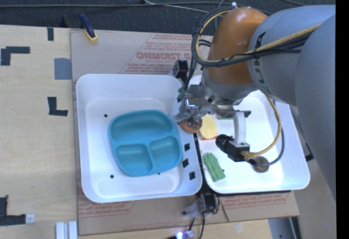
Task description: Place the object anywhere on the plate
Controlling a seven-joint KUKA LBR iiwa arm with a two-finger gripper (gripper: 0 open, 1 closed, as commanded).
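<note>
The gripper (188,119) hangs over the seam where the two bins meet, at the upper right corner of the plate (144,142). A small brown round object (190,125) sits right at the gripper's tip, touching it or very nearly so. It is over the shared rims of the bins, just off the plate's right edge and not on the plate. The metal of the gripper crowds the brown piece from above, so I cannot tell how far open the gripper is or whether it really has the piece in its grasp.

The plate is matte blue plastic, a rounded rectangle split by low ridges into one long compartment and two smaller ones. It lies slightly askew on the floor of the left bin (92,123). Both bins are shallow, smooth white trays with rounded corners.

In the right bin (289,172), a pale yellow rounded lump (209,129) lies just beside the brown object on its right. A green, ridged, oblong piece (214,168) lies nearer the front, close to the dividing wall. The bins rest on a brown cardboard sheet (142,52) printed in red
</note>
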